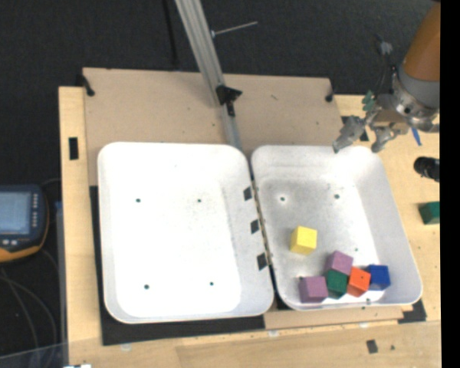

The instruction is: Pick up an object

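The arm's tool hangs with fingers spread and nothing between them over the far rim of the right bin, well apart from the blocks. The yellow block lies alone nearer the bin's middle, the cleanest target; a straight descent with fingers astride it looks best. Purple, green, orange and blue blocks crowd the near wall, touching. The arm's upper part is cut off.
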Robot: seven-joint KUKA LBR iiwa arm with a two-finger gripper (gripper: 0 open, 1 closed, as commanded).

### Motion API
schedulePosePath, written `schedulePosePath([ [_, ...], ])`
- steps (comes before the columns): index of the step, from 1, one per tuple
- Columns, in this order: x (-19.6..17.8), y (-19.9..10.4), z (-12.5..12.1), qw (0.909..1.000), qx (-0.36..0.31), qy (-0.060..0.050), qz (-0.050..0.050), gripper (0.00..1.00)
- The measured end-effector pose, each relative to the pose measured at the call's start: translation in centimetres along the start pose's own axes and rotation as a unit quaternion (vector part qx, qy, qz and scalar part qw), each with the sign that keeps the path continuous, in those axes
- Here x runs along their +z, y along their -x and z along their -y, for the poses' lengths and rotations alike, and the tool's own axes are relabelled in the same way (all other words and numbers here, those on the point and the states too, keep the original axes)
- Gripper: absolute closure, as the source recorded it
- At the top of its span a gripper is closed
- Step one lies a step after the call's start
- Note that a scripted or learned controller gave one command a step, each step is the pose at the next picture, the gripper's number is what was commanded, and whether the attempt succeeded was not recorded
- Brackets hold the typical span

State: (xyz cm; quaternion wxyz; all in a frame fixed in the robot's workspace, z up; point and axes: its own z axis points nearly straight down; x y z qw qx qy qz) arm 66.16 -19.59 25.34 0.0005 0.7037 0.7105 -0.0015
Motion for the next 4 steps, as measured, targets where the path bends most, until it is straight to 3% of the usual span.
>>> schedulePosePath([
  [1,12.3,-5.9,1.5,1.0,0.003,-0.003,-0.002,0.0],
  [2,10.6,-5.6,1.3,1.0,0.005,0.004,-0.001,1.0],
  [3,10.7,-5.6,1.3,1.0,0.006,0.004,-0.002,0.0],
  [4,9.5,-5.5,1.2,1.0,0.007,0.006,-0.001,1.0],
])
